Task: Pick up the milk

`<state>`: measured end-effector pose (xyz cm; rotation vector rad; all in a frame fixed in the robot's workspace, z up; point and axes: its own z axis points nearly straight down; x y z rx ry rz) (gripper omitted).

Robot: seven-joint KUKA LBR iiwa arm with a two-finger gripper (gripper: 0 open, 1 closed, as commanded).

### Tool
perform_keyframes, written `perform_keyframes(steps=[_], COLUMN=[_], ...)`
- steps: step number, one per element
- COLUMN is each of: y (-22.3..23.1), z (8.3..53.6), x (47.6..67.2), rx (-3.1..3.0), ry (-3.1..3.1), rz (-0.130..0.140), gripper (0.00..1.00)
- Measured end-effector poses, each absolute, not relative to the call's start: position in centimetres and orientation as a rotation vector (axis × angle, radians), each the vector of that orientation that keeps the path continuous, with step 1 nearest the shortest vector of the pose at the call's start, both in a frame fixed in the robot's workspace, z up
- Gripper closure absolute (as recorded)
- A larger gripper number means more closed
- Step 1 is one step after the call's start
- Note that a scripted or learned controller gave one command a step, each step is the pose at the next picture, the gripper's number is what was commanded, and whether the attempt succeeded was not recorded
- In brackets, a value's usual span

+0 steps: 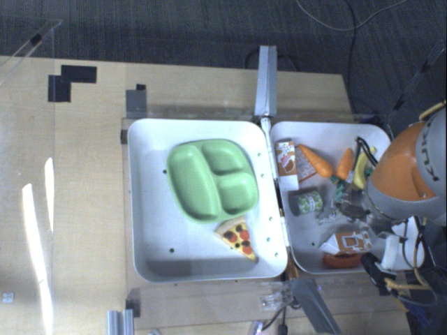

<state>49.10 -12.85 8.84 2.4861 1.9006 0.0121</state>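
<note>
Nearest me, a brown-and-white boxy milk carton [351,241] lies flat in the right white plastic bin [307,260], touching a glossy red sausage [341,260]. My grey two-finger gripper [347,204] hovers just beyond; I cannot tell its opening. Farther left, a smooth green divided plate [211,178].

no text, brand or number is legible; the carton [286,160] and the packet [351,241] bear printed panels too blurred to read.
</note>
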Motion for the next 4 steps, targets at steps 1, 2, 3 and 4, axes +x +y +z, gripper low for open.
perform_keyframes(steps=[1, 2, 3, 4], y=[-12.8, -12.8, -16.1, -18.0], z=[9.9, 9.9, 8.8, 9.1], x=[49.4, 49.4, 57.6, 48.9], rx=[2.478, 2.479, 2.419, 2.100], ry=[1.904, 1.904, 1.992, 2.329], rz=[0.021, 0.021, 0.014, 0.004], gripper=[1.00, 0.00, 0.00, 0.00])
